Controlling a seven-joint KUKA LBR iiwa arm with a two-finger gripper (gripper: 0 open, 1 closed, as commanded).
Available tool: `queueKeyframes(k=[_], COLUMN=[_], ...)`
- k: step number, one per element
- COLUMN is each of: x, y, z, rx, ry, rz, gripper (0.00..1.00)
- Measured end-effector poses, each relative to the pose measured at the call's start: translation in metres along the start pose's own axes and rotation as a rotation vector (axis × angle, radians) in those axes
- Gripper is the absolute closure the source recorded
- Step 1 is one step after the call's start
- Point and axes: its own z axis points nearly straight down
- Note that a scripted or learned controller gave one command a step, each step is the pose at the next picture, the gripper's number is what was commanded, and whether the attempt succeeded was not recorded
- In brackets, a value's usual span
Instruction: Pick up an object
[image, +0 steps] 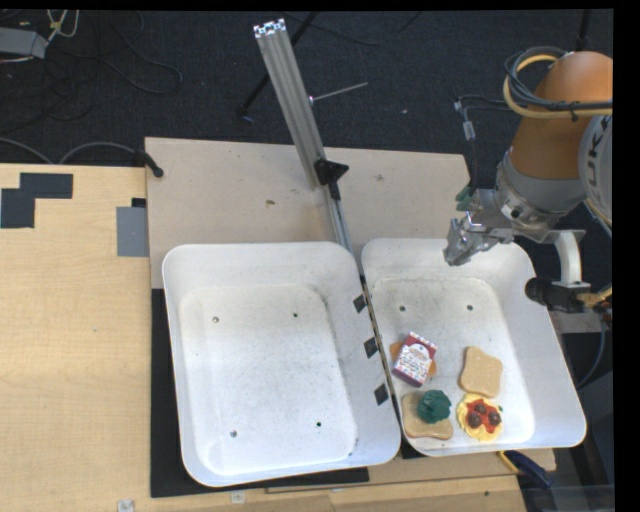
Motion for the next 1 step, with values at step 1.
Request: queueKeyframes(k=[1], x=[0.048], y=[-0.0312], z=[0.0013], rx=[0.007], ry=[0.002], rz=[-0.004], gripper=[1.0])
